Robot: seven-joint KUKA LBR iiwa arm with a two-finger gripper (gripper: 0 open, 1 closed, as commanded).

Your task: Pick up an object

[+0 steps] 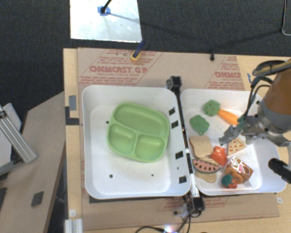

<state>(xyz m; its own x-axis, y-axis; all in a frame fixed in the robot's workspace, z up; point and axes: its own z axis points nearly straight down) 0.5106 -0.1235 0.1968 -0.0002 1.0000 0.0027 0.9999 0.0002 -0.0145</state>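
Where smooth white walls curve, lumpy toy food (218, 157), hand (231, 132) above.

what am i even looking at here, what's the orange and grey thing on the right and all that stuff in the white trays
One camera looks down at a slant on a bench with two shallow white bins. The orange and grey shape is a robot arm reaching in from the right; its gripper hangs over the right bin. That bin holds toy food: a carrot, a broccoli, a green piece, a toast slice, a watermelon slice and a tomato. The left bin holds a green divided plate. I see nothing between the fingers.
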